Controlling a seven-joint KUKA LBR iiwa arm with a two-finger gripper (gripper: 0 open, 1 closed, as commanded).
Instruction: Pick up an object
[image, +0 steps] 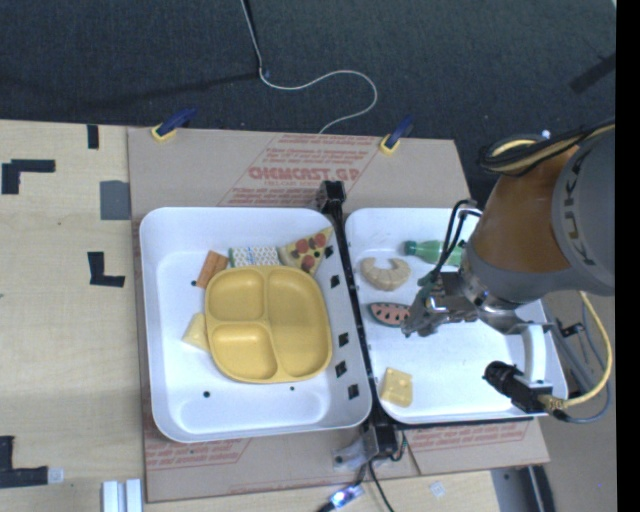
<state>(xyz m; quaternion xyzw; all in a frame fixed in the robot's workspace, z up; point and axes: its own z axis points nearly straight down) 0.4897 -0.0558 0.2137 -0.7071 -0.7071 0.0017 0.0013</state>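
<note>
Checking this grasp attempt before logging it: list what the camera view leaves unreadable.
- Gripper: dark and small above the red watermelon-slice toy; open or shut, touching or not, unclear.
- Green plastic bottle: right end hidden behind the arm.
- Patterned flat pieces: mostly covered by the yellow divided plate; identity unclear.
</note>
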